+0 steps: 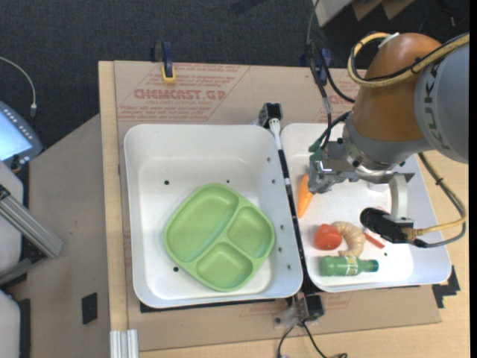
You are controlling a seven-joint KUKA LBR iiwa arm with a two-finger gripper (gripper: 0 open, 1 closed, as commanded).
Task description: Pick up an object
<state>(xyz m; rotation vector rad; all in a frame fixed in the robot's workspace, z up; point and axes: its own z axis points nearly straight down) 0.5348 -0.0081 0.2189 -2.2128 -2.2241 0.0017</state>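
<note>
the pincer [320, 177] hangs low over the far left part of the right bin [423, 263], pointing down. its tips are seen from above and run into the metal of the wrist, so i cannot tell whether it is spread, pressed together, or pinching anything. the arm [387, 118] comes in from the right and bends over the bin. its broad grey and orange body covers the bin's far right part, and the right edge of the view cuts the arm off.

just to the near left of the pincer lies an orange carrot [304, 197], lengthwise along the bin's left wall with its thin end toward the near side. its far end sits right at the pincer, and i cannot tell whether the two touch.

nearer in the same bin, a red tomato [326, 236] touches a tan knobbly piece [350, 236] on its right; what that piece is stays hard to make out. a small red sliver [373, 239] shows beside it, partly hidden. a green bottle [348, 266] lies on its side by the near wall.

the left bin [141, 200] holds a green divided plate [218, 236], well apart from the pincer. both bins sit on the brown table [119, 110].
</note>
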